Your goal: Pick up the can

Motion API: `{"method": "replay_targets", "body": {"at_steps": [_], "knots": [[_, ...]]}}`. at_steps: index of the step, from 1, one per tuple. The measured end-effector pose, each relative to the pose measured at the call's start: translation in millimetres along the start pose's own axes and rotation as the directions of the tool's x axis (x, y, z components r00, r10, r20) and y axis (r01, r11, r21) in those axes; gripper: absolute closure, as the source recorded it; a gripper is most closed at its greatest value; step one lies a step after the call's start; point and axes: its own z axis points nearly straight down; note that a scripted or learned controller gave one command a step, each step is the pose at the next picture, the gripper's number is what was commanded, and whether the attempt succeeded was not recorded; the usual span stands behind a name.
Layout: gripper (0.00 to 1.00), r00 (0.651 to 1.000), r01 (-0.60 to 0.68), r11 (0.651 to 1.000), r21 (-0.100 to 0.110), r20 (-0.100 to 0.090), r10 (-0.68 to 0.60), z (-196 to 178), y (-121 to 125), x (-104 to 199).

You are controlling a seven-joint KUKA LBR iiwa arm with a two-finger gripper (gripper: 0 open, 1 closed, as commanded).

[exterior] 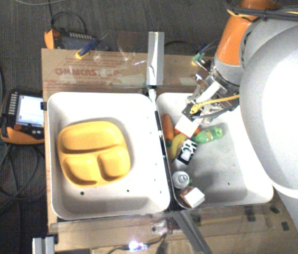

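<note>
The can [180, 180] stands upright near the front left corner of the right bin [244, 189], its silver top facing the camera. The gripper [188, 125] hangs over the back left part of that bin, well behind the can and apart from it. It sits above a cluster of a carrot [167, 126], a yellow fruit [177, 142] and a green bottle [208, 135]. The arm's grey body covers the right side of the bin.
A black-and-white object [187, 151] lies between the cluster and the can. A small white and brown box [193, 197] touches the can's front right side. The left bin [59, 105] holds a yellow divided tray [94, 151].
</note>
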Motion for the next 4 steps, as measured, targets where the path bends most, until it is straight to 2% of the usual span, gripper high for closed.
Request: {"method": "replay_targets", "body": {"at_steps": [1, 2, 3, 4], "knots": [[1.00, 0.991, -0.137, 0.991, 0.000, 0.000, 0.137, 17, -3, -2], [1.00, 0.997, -0.077, 0.997, 0.001, 0.000, 0.077, 33, -45, -30], [1.00, 0.981, -0.194, 0.981, 0.005, 0.001, 0.194, 81, -121, -30], [1.00, 0.959, 0.283, 0.959, 0.001, -0.003, -0.283, 30, -140, -31]]}}
